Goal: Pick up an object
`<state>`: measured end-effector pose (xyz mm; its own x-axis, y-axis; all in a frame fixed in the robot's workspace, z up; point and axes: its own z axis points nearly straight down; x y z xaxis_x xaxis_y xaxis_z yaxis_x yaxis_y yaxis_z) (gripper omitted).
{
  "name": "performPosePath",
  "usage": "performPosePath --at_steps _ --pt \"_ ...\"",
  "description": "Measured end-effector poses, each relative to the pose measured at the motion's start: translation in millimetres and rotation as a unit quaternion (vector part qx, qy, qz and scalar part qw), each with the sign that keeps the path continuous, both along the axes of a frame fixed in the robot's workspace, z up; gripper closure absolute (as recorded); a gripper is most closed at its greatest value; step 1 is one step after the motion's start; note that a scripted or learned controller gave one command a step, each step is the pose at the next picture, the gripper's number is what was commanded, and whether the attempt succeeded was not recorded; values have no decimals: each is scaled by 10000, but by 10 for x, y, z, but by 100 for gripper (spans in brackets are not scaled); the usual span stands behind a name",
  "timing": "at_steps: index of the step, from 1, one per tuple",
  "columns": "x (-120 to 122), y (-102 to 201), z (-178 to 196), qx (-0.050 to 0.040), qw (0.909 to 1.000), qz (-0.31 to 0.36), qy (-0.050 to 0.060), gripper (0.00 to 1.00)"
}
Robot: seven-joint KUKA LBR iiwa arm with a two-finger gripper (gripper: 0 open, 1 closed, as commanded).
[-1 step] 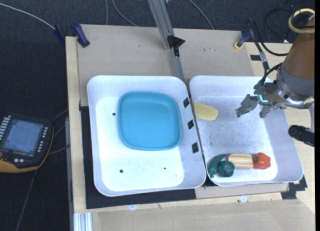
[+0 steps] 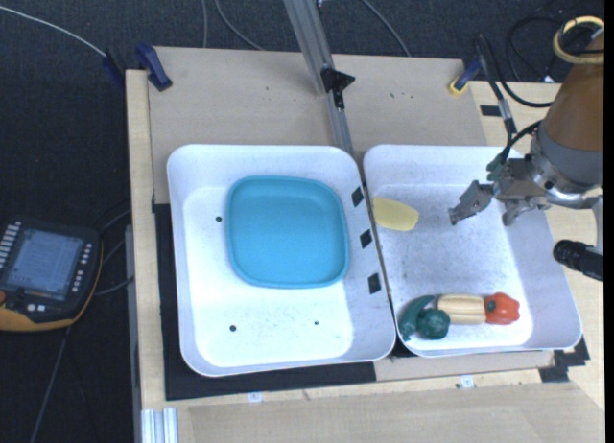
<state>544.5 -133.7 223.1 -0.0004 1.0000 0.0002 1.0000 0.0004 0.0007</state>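
My gripper (image 2: pixel 488 209) hangs over the right bin (image 2: pixel 537 268), near its upper right part, with its fingers spread open and nothing between them. A pale yellow piece (image 2: pixel 395 214) lies left of it by the bin's left wall. Along the bin's front edge lie a dark green object (image 2: pixel 424 320), a tan roll-shaped object (image 2: pixel 461 309) and a red object (image 2: pixel 502 308), touching in a row. A blue square plate (image 2: pixel 287 231) sits in the left bin (image 2: pixel 197 268).
A slanted metal pole (image 2: pixel 312 38) runs from the top down to the gap between the bins. Blue and yellow clamps (image 2: pixel 153 65) hold the bench's far corners. A handheld pendant (image 2: pixel 43 264) lies on the floor at left.
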Motion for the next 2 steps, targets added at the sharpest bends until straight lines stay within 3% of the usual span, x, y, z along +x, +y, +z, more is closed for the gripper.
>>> performPosePath --at_steps 2 --pt "-128 144 -1144 4 10000 0 27 0"
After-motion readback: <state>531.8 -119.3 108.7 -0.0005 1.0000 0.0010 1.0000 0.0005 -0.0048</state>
